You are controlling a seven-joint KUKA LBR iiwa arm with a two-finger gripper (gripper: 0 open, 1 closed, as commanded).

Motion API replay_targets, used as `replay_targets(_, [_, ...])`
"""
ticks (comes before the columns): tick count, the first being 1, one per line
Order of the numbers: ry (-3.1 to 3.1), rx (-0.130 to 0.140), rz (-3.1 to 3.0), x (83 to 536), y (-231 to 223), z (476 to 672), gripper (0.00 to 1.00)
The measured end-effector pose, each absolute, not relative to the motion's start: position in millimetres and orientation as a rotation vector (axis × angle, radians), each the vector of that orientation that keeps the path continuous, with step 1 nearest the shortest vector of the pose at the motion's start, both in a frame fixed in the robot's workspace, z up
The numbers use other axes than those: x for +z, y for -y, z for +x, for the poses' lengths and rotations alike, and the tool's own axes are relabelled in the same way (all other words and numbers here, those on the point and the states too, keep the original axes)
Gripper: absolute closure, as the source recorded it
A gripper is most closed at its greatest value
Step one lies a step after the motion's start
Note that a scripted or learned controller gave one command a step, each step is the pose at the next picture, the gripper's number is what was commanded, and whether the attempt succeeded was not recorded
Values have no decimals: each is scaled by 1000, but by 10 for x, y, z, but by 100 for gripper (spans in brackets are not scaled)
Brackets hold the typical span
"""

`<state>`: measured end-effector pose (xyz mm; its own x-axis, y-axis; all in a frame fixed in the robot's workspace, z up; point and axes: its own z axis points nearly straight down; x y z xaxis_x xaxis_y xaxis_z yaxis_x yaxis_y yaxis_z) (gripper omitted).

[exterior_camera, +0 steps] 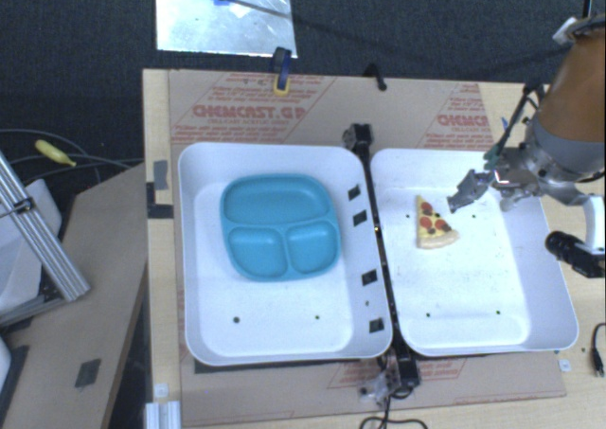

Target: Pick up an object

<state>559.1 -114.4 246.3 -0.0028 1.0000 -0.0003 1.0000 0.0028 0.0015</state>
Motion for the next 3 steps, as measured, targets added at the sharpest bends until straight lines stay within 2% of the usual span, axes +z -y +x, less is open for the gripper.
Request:
replay_targets(2, [-2237, 7, 2207, 1829, -581, 6282, 0])
replay_targets(3, [-2234, 4, 2212, 2174, -1093, 5852, 0])
